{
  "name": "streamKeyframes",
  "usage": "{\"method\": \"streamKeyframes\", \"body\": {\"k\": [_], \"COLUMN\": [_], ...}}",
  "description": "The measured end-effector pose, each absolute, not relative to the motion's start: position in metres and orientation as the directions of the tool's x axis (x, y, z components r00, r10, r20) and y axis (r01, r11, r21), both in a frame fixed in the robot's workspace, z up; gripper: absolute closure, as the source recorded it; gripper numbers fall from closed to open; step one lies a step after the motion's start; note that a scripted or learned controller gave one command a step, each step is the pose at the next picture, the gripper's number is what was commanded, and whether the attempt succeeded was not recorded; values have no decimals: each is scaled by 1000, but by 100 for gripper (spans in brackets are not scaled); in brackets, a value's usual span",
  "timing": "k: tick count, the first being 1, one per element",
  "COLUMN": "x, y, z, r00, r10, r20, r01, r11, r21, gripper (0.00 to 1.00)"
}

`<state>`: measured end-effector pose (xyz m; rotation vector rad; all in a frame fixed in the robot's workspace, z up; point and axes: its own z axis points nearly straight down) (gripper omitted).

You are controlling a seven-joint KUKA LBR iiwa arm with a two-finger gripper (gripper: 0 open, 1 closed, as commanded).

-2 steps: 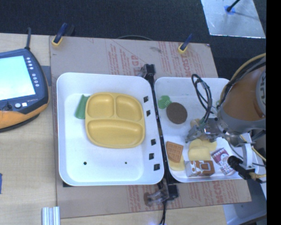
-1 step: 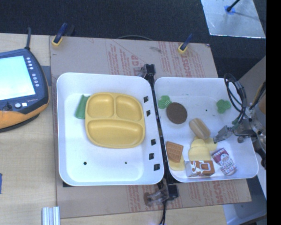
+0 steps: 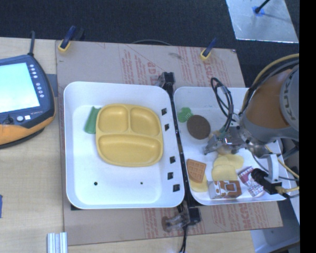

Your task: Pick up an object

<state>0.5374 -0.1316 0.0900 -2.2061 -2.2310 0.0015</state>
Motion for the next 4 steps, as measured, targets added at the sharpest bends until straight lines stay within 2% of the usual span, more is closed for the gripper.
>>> {"method": "streamKeyframes", "body": {"k": [1, 2, 3, 4], "x": [626, 530, 591, 641], "y": [-114, -131, -95, -118], "z": [93, 91, 92, 93], "r00": [-9, 0, -8, -7], "r10": [1000, 1000, 1000, 1000], "r20": [-1, 2, 0, -1], "r01": [1000, 1000, 1000, 1000], "r11": [9, 0, 8, 7], "r21": [6, -11, 3, 3], "gripper": [0, 0, 0, 0]}}
